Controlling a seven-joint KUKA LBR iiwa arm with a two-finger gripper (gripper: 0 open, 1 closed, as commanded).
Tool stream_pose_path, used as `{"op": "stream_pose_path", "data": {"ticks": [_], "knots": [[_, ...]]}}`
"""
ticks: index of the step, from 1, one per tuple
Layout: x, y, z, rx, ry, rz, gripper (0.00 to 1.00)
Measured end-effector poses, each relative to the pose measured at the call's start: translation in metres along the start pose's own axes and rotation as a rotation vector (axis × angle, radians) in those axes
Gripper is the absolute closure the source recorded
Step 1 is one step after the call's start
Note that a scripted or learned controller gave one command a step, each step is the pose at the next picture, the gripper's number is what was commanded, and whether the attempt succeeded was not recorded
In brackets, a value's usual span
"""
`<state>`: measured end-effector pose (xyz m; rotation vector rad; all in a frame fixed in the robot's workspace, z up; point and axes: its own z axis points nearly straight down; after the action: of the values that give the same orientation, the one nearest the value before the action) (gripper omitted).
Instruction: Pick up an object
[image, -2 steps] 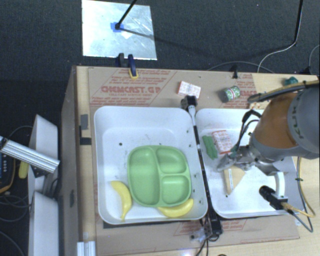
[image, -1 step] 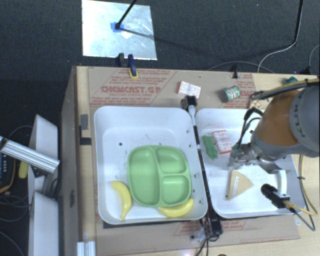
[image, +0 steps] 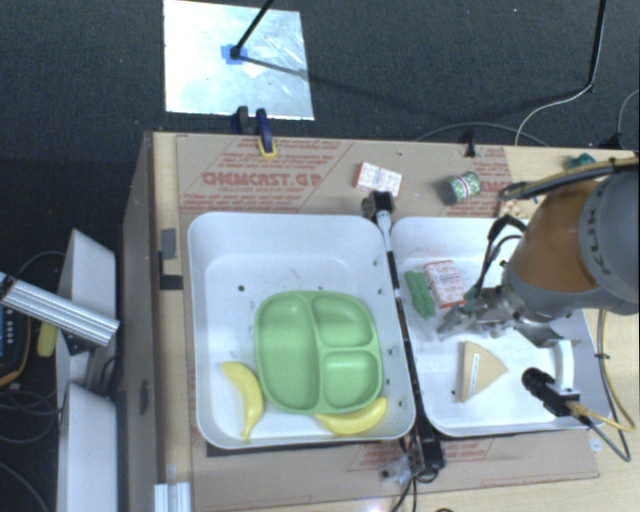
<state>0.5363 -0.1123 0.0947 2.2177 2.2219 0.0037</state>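
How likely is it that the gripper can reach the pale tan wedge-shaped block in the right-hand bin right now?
Probably yes. The gripper is over the right-hand white bin, close beside the pale tan wedge-shaped block, which lies alone on bare floor with nothing on top.

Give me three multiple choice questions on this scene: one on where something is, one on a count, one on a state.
1. The green plate lies: A in the view's left bin; B in the view's right bin; C on the bench.
2. The number of yellow bananas in that bin: A one; B two; C three.
3. The plate is: A upside down; B on edge; C right way up.

Answers: 1 A, the left bin's walls surround it. 2 B, one at the plate's left, another at its lower edge. 3 C, its compartments face up.
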Motion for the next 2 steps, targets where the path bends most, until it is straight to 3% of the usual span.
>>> {"op": "stream_pose_path", "data": {"ticks": [1, 2], "knots": [[-0.004, -0.017, -0.043, 0.001, 0.000, 0.002, 0.00], [0.000, -0.040, -0.010, 0.002, 0.000, 0.001, 0.00]]}}
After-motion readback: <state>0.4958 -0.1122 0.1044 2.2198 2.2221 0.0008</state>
